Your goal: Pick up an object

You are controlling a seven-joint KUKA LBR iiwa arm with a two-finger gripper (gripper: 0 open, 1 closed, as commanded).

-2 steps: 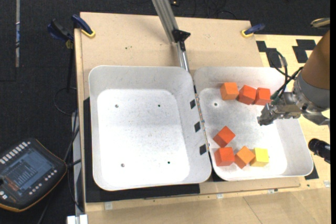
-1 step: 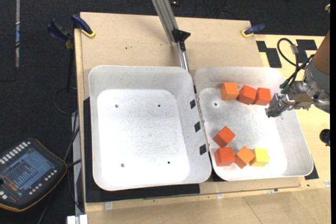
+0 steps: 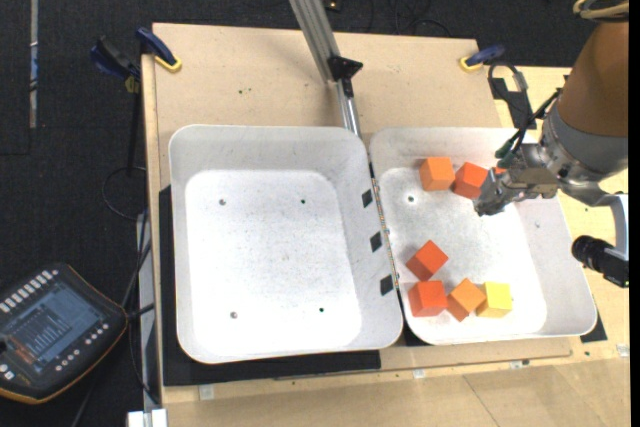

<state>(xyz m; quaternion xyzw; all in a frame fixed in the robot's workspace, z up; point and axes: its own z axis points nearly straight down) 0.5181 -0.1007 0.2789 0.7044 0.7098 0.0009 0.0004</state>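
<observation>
Arm: I see it reaching in from 3 o'clock, its orange band at the right edge, wrist angled down over the right bin (image 3: 560, 245).
Gripper: my gripper (image 3: 492, 200) sits low in the right bin's upper part, at about 1 o'clock from the bin's centre. I cannot tell how it is set; the tips are dark and blurred.
Nearest block: a red-orange block (image 3: 469, 180) lies just beside the gripper at its 10 o'clock, seemingly touching. I do not see it between the tips.
Second block: an orange block (image 3: 436, 173) sits just beside that one at its 9 o'clock.
Middle block: a red block (image 3: 428, 259) lies alone near the bin's centre.
Lower row: at 6 o'clock in the bin I count a red cube (image 3: 427, 297), an orange cube (image 3: 466, 298) and a yellow cube (image 3: 497, 298), side by side.
Left bin: the left bin (image 3: 200, 155) is at 9 o'clock from the right one, edges meeting.
Pendant: a pendant (image 3: 45, 320) lies on the floor at 8 o'clock.
</observation>
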